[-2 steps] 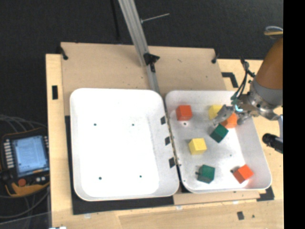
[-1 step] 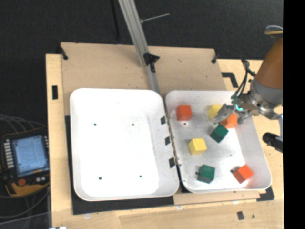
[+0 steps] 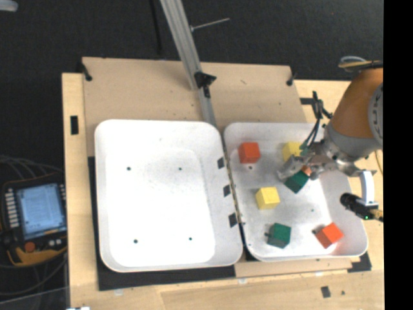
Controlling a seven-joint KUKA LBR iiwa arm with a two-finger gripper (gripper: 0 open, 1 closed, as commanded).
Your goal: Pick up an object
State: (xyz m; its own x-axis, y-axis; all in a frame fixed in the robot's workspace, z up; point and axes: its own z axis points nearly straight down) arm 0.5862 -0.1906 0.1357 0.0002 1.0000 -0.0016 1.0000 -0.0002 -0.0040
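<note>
Hovering in right bin (image 3: 352, 247): end effector (image 3: 298, 172) touching green block (image 3: 297, 183), beside yellow block (image 3: 290, 150); can't tell if it's clamped on anything.

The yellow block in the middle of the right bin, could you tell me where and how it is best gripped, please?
Probably from straight above, fingers closing on two opposite side faces of the yellow block. It lies flat on the right bin floor, slightly turned, with bare floor all round it, so turning the gripper to match its edges should help.
</note>
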